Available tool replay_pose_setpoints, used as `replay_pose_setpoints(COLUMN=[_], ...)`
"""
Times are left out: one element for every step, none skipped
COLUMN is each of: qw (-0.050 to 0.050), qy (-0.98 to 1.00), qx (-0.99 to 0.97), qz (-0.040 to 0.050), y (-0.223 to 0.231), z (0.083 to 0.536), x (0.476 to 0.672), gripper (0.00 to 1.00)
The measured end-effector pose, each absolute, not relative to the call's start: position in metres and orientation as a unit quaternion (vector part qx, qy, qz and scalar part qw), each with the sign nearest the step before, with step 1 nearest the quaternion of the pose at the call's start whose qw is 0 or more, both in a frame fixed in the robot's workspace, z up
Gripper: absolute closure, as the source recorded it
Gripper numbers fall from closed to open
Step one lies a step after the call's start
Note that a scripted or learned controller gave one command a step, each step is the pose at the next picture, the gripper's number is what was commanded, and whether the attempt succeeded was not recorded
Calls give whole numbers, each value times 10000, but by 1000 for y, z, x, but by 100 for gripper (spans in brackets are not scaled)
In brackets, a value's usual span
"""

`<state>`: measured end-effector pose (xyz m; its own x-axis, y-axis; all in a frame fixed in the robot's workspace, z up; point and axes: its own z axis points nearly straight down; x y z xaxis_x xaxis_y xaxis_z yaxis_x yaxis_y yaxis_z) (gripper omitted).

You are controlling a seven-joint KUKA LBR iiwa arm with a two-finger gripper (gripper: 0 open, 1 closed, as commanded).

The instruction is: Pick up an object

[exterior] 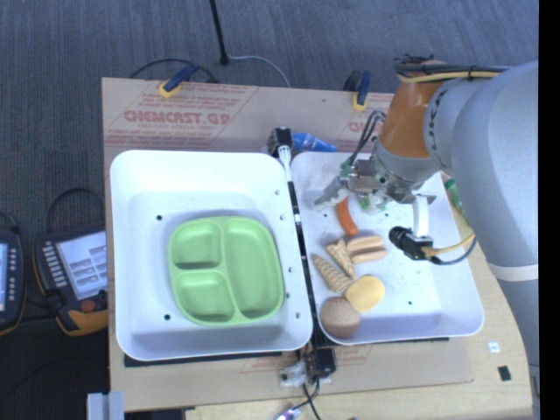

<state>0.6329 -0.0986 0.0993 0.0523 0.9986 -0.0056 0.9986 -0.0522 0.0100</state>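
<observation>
Orange carrot-shaped toy [348,217], right bin [455,318], upper middle, lying lengthwise toward the camera. Likely light, hard plastic, smooth and a bit slippery; a pinch across its narrow width near the middle should hold best.

Gripper [363,191] sits directly above the toy's upper end, close or touching, can't say which. Whether the fingers are apart or together: cannot tell.

Nearby below: hot dog toy [367,249], ridged croissant-like piece [332,270], yellow lump [366,293], brown round piece [339,317]. Green divided plate [226,269] in the left bin.
</observation>
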Motion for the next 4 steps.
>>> replay_pose_setpoints(qw=[53,52,42,62], qy=[6886,6886,6902,6900], qx=[7252,7251,7236,7238], qz=[11,10,12,15], y=[-99,-99,-95,-96], z=[109,109,88,100], x=[633,633,619,620], gripper=[100,0,0,100])
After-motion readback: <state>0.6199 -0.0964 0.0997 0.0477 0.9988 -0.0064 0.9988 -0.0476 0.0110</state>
